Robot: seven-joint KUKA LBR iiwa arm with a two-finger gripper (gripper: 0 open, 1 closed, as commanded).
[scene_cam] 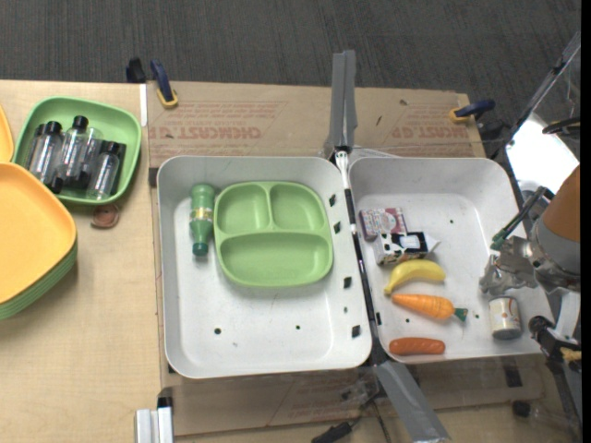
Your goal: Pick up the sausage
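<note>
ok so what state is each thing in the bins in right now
sausage: lying flat, front of the right bin, untouched
carrot: lying flat
banana: lying on its side
green bottle: lying down beside the green tray
can: upright
gripper: at the right bin's right edge, above the can

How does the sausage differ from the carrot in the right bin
The sausage is plain reddish-orange and stubby; the carrot is brighter orange, longer, tapered, with a green tip. The sausage lies level nearest the bin's front wall; the carrot lies slightly slanted, just behind it. Both lie flat, untouched.
</note>
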